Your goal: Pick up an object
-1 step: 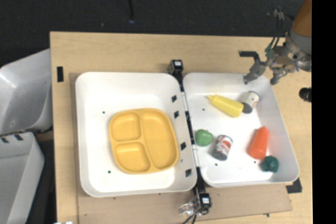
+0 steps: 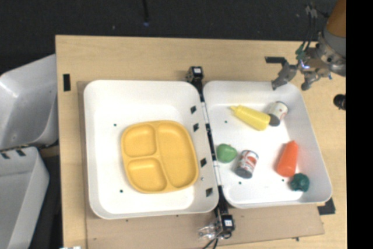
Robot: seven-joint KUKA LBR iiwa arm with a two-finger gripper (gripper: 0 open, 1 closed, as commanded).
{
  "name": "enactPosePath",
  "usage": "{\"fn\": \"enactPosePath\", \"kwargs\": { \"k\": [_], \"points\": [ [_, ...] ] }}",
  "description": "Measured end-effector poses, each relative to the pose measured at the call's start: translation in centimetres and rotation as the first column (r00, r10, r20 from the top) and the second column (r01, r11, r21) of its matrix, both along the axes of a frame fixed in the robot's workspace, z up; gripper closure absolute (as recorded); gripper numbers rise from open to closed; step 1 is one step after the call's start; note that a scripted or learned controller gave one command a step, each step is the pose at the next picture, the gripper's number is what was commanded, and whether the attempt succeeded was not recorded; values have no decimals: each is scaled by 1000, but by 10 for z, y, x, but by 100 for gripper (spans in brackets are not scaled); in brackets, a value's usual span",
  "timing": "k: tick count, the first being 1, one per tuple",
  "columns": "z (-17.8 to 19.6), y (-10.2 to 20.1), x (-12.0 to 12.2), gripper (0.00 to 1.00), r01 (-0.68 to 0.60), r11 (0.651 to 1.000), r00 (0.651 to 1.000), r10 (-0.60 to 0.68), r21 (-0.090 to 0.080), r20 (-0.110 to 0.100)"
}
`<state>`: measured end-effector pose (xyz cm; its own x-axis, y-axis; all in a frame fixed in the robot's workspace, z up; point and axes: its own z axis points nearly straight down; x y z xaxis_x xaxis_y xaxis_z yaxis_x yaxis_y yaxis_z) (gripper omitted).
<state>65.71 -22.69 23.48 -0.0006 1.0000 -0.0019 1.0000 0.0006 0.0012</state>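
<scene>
Lower right, green ball [image 2: 300,182] and orange carrot [image 2: 287,158] lie well below the open, empty hand [image 2: 295,80] at upper right.

Two white bins are borne side by side by the wooden bench [image 2: 128,55], the left bin [image 2: 105,183] touching the right bin [image 2: 312,125].

One camera looks down from above the bench [image 2: 175,46] at a slant — far enough back to take in both white bins whole, the left bin [image 2: 102,143] toward nine o'clock and the right bin [image 2: 312,143] toward three. The bench's far edge lies toward twelve, dark floor beyond it. The arm [image 2: 333,38] enters from about two o'clock — cropped at the edge.
</scene>
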Motion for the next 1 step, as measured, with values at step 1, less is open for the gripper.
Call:
{"fn": "enactPosePath", "kwargs": {
  "k": [1],
  "points": [
    [-61, 5, -3, 0, -1, 1000, 1000, 1, 1, -5]
  ]
}}
